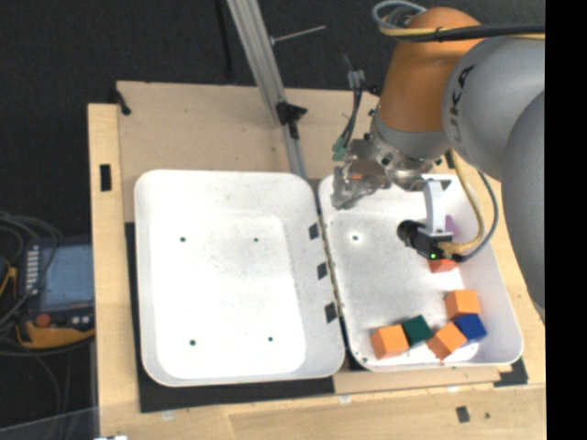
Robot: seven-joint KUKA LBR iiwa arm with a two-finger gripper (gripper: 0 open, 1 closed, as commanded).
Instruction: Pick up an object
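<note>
Arm bent down over right bin far corner; pincer low, grip state unclear, possibly blurred.

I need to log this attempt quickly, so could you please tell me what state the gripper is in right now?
Gripper: over the far left corner of the right bin; open or closed cannot be told.

Even, moderately bright overhead light. Blown highlights on both white bins, left bin nearly washed flat. Soft shadow under arm across right bin far end. Mild sheen on orange band. Dark floor beyond bench almost black, little detail. Slight softness overall, coarse resolution; small blocks crisp enough in colour, edges fuzzy. No obvious edge distortion.
</note>
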